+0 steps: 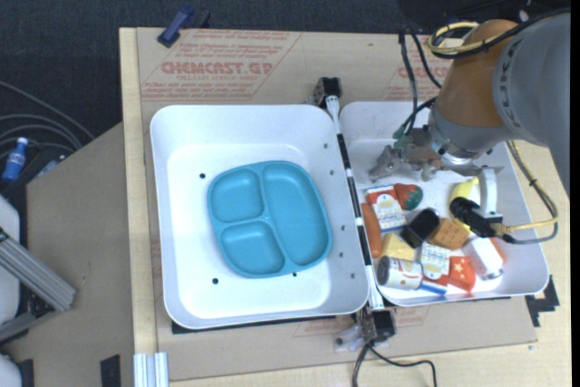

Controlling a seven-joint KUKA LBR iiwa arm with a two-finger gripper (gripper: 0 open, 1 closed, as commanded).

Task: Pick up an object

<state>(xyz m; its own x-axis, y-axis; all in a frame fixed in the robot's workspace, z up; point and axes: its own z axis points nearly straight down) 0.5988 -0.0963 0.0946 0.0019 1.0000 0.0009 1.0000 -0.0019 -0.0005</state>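
Observation:
The right bin (362, 124) holds a heap of small items. Among them are a red and white packet (388, 211), a red and green piece (410, 193), a yellow piece (464, 188), a black block (419, 227), a yellow wedge (396, 246) and a tan cracker-like piece (449, 234). My gripper (401, 160) hangs over the bare upper left part of this bin, just above the heap. Nothing shows in its grasp. The grey arm with its orange band (471, 86) comes in from the upper right.
A blue divided plate (269, 217) lies in the left bin (172, 195). A small can (399, 273), a red piece (460, 273) and a white and red tube (487, 256) lie along the right bin's front. The ridge between the bins (349, 186) runs close to my gripper's left.

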